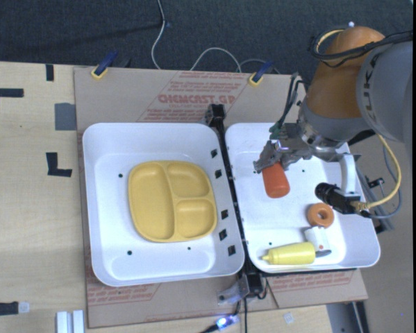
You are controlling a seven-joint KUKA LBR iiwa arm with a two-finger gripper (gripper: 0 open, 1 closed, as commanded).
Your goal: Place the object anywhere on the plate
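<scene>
The left bin (100, 186) holds a yellow divided plate (171, 201) at its centre, with bare floor along all four walls. In the right bin (253, 217), the near-left floor is open; an orange cylinder (276, 182), a doughnut (321, 216) and a yellow bottle (291, 254) crowd the right and near edges.

arm (374, 82) cut off at right edge, orange cylinder (276, 182) top hidden under end effector (283, 157)

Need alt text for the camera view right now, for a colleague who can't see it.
The claw sits over the right bin, at an orange cylinder. A doughnut and yellow bottle lie nearer the front; the yellow divided plate lies in the left bin.
</scene>
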